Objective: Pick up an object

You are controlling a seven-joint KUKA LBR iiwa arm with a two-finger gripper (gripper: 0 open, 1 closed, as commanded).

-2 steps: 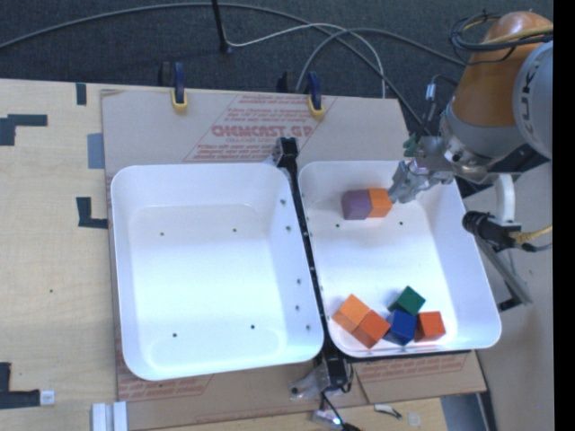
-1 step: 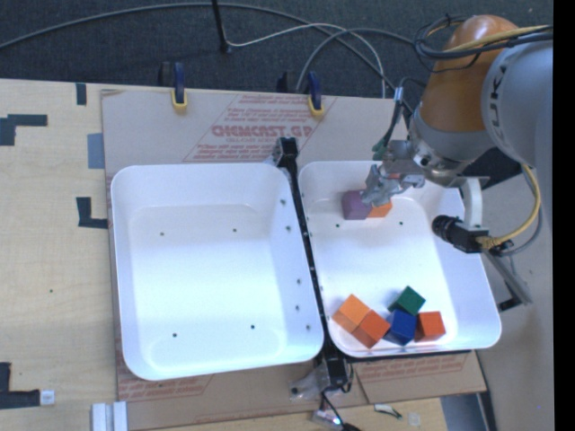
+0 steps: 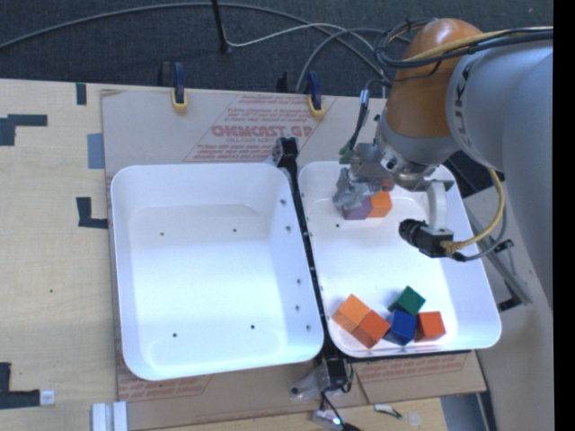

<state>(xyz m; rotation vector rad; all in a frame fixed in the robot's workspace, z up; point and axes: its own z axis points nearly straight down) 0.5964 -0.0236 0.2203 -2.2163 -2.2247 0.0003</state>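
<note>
Currently the jaws (image 3: 361, 196), whose state I cannot tell, sit over touching purple block (image 3: 358, 209) and orange block (image 3: 381, 204); grabbing both could cause slipping.

We can see red letters on the brown cardboard sheet (image 3: 260, 128) that lies under the far side of the two white bins. The letters are upside down and too blurry for us to read.
</note>
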